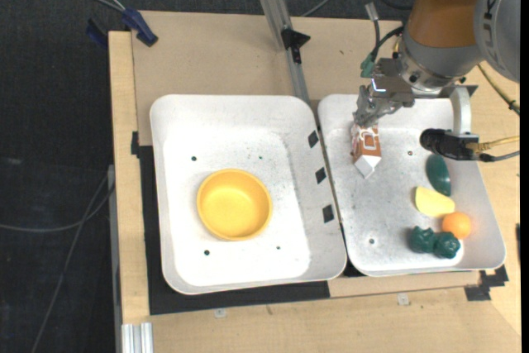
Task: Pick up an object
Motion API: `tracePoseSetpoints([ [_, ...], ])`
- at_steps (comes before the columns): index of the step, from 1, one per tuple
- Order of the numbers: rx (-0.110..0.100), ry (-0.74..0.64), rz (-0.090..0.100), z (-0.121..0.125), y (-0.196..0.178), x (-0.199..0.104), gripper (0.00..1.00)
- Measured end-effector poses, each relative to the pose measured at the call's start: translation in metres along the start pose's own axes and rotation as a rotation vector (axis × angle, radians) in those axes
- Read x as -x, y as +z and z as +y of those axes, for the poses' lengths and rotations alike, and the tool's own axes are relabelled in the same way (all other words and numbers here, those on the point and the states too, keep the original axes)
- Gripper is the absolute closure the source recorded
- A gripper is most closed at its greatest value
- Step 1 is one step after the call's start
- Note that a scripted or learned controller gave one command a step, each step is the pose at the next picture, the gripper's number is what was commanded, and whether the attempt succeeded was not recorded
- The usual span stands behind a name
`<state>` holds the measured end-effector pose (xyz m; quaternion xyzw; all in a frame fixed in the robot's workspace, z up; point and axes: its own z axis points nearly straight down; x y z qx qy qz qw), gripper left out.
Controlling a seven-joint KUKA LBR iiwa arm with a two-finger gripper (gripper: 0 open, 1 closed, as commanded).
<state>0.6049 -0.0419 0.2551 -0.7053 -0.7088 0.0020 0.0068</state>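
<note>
Carton (366,150), small and red-and-white, is sitting in the right bin (388,252) near its upper left corner, tilted with its white end pointing down toward the bin floor. Right above it the hand (371,113) is hovering, fingertips meeting the carton's top edge; whether they are actually pinching it or just resting against it I cannot tell, since the wrist is blocking the fingers.

Looking outward, a dark green piece (437,173), a yellow piece (433,201), an orange ball (455,224) and a green lump (435,242) are clustering along the right bin's far side, well apart from the carton. A yellow bowl (234,203) is resting in the left bin (178,260).

The risk, as I'm judging it: a hold on just the carton's upper corner is looking thin, so the carton could be swinging or slipping free on a lift. It is also lying close to the bin wall, which could be crowding one finger.

The arm's upper part is running out of the picture at the top right, and the surface (207,45) is showing cables crossing it.
</note>
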Motion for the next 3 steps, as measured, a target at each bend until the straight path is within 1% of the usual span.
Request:
tracePoseSetpoints([
  [1,-0.002,0.000,-0.001,-0.031,0.003,-0.056,1.00],
  [2,-0.006,0.000,-0.002,-0.052,0.013,-0.100,1.00],
  [3,-0.008,0.002,-0.003,-0.092,0.014,-0.131,1.00],
])
